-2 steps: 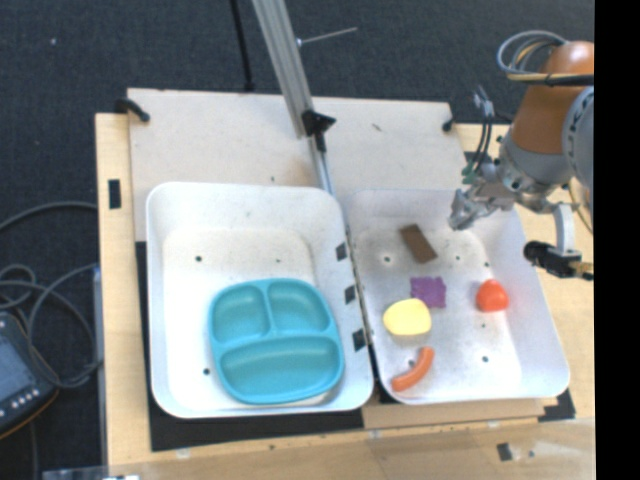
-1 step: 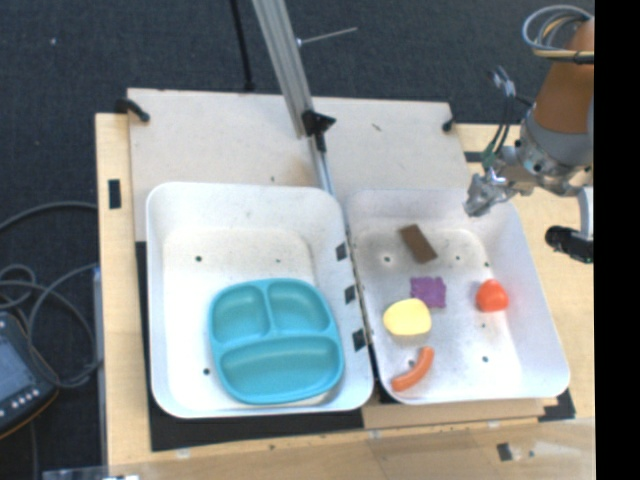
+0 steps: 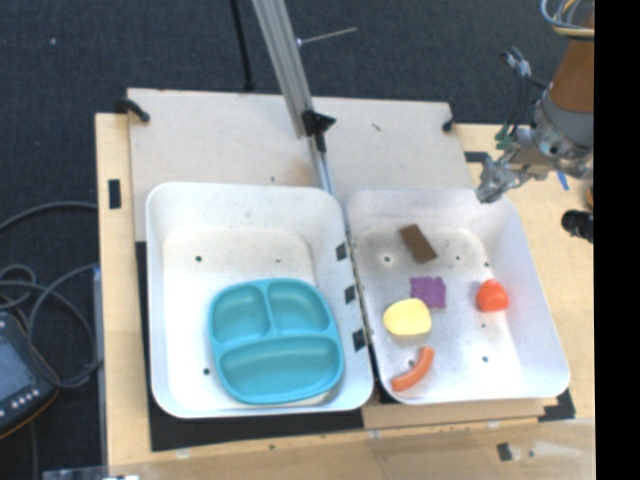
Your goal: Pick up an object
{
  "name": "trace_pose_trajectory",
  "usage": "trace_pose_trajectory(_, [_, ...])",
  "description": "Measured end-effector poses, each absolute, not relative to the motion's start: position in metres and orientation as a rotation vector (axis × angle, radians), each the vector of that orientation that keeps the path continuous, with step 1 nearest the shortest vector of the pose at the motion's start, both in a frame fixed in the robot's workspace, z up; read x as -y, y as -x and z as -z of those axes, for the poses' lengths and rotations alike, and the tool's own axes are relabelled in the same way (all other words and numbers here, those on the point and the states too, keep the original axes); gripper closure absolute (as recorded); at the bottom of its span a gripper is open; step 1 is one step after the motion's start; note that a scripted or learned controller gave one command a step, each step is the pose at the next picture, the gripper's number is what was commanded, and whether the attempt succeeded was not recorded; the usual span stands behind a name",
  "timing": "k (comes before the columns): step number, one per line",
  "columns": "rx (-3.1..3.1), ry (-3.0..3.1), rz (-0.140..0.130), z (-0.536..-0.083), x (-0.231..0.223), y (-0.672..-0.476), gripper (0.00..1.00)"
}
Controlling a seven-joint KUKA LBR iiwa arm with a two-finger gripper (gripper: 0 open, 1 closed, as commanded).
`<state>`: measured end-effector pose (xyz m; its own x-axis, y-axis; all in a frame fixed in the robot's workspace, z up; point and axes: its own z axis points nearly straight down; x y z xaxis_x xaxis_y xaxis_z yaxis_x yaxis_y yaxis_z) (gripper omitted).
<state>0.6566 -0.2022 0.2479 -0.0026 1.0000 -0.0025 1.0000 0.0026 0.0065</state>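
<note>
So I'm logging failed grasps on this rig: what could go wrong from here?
The yellow piece and purple block touch, so a grasp at either may nudge both. The orange sausage lies against the right bin's near wall, leaving little finger room. The gripper sits over the bin's far rim and could clip it descending.

This looks like a robotics lab or test cell. A pale wooden bench (image 3: 115, 298) stands on dark carpet, with a slanted aluminium mast (image 3: 283, 53) bolted at its rear edge above two white bins (image 3: 250, 203). Loose black cables (image 3: 45, 268) and what may be a control pendant (image 3: 20, 373) lie off its left edge.
</note>
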Motion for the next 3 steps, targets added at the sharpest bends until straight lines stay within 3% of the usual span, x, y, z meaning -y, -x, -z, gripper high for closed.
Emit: trace_pose_trajectory(3, [-2.229,-2.215,-0.001,-0.238,0.060,-0.637,1.00])
